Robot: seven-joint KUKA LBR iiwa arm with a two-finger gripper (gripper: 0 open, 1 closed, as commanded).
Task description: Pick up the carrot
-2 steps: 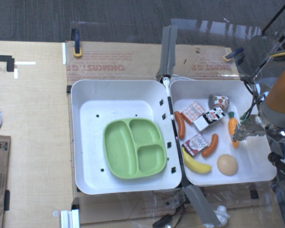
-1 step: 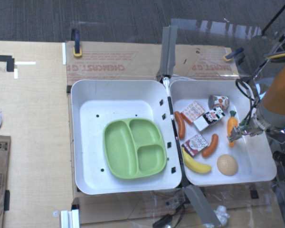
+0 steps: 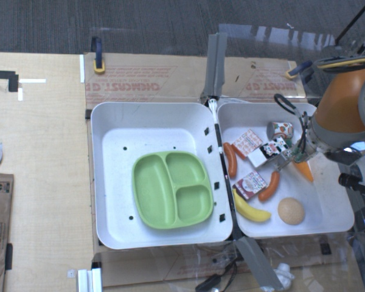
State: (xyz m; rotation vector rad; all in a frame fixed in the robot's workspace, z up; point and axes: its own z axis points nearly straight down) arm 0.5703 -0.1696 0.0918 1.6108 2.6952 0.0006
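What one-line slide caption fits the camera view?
Gripper poised at the carrot in the right bin; green plate in the left bin.

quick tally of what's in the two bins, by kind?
Green three-compartment plastic plate: 1
Red-orange sausages: 2
Yellow banana: 1
Orange carrot: 1
Tan round bread roll: 1
Printed small packets: 3
Printed small can: 1
Total: 10

Even, bright light falls from above on my table point(image 3: 42, 120); the white bins point(image 3: 109, 139) show soft, faint shadows along their walls. A pale glare streaks the clear panel point(image 3: 274, 38) at the upper right. The view is sharp in the middle and slightly softer toward the corners.
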